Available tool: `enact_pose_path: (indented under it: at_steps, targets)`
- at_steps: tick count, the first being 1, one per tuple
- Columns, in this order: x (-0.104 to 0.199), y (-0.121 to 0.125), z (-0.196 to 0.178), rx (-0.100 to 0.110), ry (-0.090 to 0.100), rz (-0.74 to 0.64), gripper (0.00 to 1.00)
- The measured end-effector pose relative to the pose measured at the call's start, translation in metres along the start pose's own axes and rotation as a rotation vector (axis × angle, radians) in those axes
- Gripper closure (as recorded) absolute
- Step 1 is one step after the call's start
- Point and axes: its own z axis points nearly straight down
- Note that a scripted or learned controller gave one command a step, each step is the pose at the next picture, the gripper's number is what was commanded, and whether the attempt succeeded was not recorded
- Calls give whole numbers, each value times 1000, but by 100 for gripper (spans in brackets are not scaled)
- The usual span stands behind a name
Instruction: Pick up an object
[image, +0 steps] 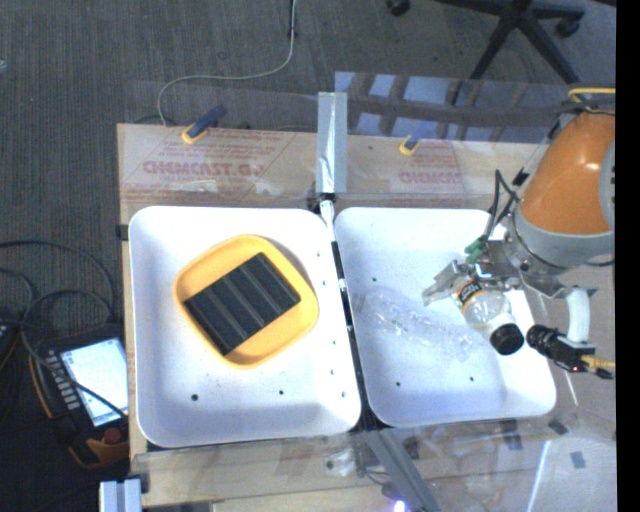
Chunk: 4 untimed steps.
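In the right bin, a small clear bottle with a black cap lies near the right wall. My gripper hangs low over that bin, directly at the bottle's upper left and overlapping it. Whether it touches the bottle is unclear. A clear crumpled plastic piece lies on the bin floor left of the gripper. A yellow block with a black ribbed top sits in the middle of the left bin.
The arm's grey body with its orange band covers the right bin's far right corner. A divider ridge separates the bins. A black-tipped part juts out past the right bin's edge. Cables and a tablet lie on the floor left.
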Motion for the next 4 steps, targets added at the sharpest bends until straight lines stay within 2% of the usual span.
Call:
enact_pose_path:
  at_steps: [1,2,3,4]
  targets:
    - [-75,46,55,0,-2,-98,0]
    - [-81,79,112,-7,3,-62,0]
    - [-69,64,121,-23,-5,31,0]
    - [-69,64,121,-23,-5,31,0]
